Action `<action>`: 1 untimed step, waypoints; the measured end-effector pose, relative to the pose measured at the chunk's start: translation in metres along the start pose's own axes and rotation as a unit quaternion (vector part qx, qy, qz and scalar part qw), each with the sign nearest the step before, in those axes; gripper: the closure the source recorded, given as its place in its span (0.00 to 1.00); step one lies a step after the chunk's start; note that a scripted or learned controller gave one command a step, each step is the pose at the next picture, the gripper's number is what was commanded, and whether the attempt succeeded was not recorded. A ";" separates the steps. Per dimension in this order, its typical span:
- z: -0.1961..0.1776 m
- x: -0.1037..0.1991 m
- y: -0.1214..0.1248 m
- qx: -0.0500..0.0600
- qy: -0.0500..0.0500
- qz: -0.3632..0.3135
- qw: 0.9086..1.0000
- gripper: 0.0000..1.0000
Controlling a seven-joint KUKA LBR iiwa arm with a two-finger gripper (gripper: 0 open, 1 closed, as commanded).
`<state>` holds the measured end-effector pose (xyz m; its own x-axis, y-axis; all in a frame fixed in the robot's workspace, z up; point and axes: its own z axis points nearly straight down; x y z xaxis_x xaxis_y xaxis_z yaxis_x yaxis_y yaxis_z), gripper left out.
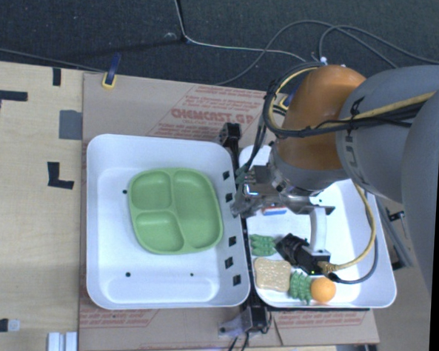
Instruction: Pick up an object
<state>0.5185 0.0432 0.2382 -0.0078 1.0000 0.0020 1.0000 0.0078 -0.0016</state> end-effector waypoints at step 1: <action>-0.002 0.050 -0.014 0.001 0.000 0.000 1.000 1.00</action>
